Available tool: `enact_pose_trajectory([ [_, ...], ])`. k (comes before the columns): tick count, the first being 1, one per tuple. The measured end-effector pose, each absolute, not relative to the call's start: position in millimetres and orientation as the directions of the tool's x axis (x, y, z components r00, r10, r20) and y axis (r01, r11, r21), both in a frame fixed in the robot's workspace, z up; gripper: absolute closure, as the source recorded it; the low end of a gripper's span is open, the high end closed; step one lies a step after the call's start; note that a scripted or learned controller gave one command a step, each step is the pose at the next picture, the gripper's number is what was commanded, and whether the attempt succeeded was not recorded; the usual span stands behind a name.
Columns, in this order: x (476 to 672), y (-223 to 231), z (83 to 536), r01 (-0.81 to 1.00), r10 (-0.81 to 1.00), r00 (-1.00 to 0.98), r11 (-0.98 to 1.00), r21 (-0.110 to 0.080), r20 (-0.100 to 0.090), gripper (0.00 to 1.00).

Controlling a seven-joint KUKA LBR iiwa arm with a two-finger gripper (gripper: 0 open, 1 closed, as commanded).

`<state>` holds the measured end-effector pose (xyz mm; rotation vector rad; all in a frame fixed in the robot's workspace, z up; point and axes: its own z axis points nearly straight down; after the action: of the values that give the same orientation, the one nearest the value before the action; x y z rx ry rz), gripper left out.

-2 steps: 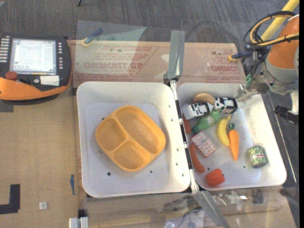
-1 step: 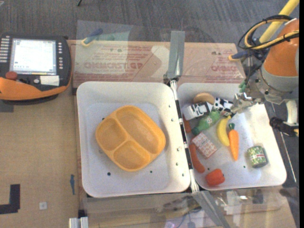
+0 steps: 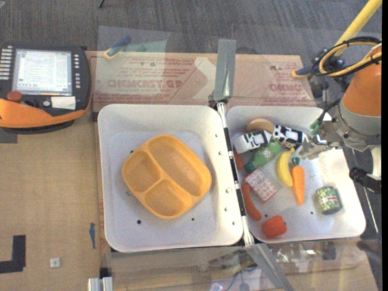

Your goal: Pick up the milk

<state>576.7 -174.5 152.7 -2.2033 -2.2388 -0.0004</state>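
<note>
Here the milk (image 3: 270, 137) lies flat in the right bin's (image 3: 354, 226) far left corner, wedged among bread (image 3: 260, 125), a green bottle (image 3: 265, 155) and a banana (image 3: 284, 168). We cannot tell the pincer's (image 3: 312, 145) state; it may snag neighbours.

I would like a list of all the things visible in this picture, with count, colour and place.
tray: 1, yellow-orange, left bin
milk: 1, black and white, right bin, top
bread: 1, tan, above milk
bottle: 1, green, below milk
banana: 1, yellow, right bin centre
carrot: 1, orange, right of banana
box: 1, pink, left of banana
can: 1, green, right bin, right
pepper: 1, red, right bin bottom
pendant: 1, orange and grey, left
gripper: 1, grey, right of milk
</note>
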Motion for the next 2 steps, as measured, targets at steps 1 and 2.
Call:
enact_pose_trajectory([
  [1, 584.0, -223.5, 172.0, 0.992, 0.992, -0.125, 0.125, 0.004, -0.002, 1.00],
  [2, 538.5, -222.8, 217.2, 0.969, 0.969, -0.247, 0.247, 0.001, 0.000, 1.00],
])
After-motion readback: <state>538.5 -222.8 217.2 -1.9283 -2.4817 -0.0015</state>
